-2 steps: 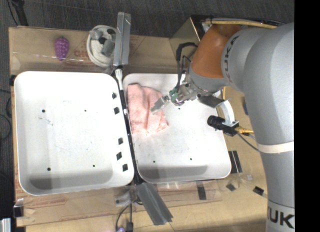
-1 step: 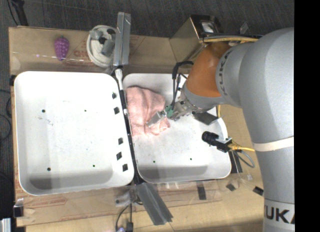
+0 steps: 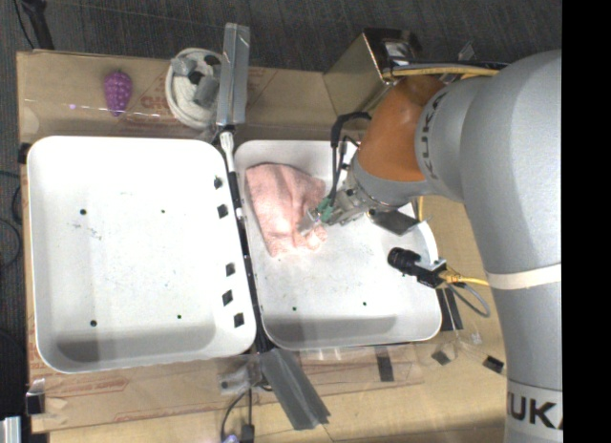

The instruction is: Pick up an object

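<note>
A crumpled pink cloth (image 3: 279,204) lies in the upper left part of the right bin (image 3: 363,312). My gripper (image 3: 318,218) hangs low over the cloth's right edge, its tip touching or nearly touching the fabric. The grey arm with its orange band (image 3: 396,140) reaches in from the right above the bin.
The left bin (image 3: 124,250) sits beside the right one, split off by a grey divider rail (image 3: 239,241). On the cardboard behind the bins lie a purple object (image 3: 117,90) and a white roll (image 3: 194,86). A black cable plug (image 3: 410,263) hangs over the right bin's right side.
</note>
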